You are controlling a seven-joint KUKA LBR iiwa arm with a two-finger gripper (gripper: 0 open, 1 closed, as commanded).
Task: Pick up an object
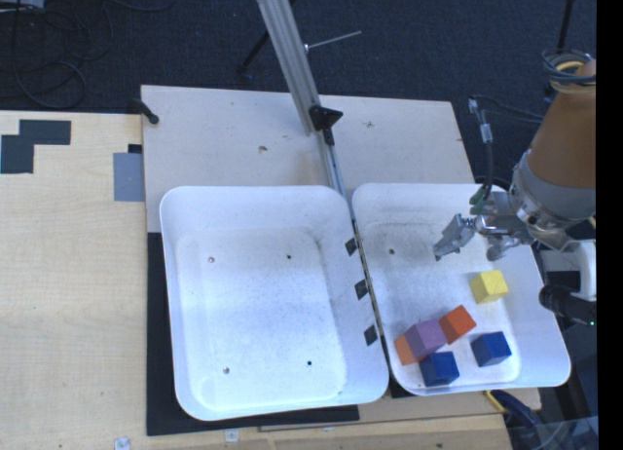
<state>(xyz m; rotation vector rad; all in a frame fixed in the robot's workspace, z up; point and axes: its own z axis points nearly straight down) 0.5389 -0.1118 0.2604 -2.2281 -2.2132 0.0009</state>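
We see the arm (pixel 569 151) reaching in from the right over the right bin (pixel 404 219), its orange band above the grey wrist. The gripper (pixel 467 234) hangs above the bin's upper middle, its metal fingers pointing left and downward; they look slightly parted with nothing between them, though at this size and angle we cannot tell for certain how the jaws stand. The blocks all lie in the lower part of the right bin, apart from the gripper. The yellow block (pixel 489 286) sits closest to it, just below and to the right of the fingertips and alone on the white floor. Further down, an orange block (pixel 458 322) touches a purple block (pixel 424 337), and another orange piece (pixel 403 348) peeks out at the purple one's left side. A blue block (pixel 440 368) lies just below the purple one, and a second blue block (pixel 492 348) rests near the bin's lower right corner. The left bin (pixel 258 302) lies alongside, divided from the right by a thin edge with black clips (pixel 361 288).
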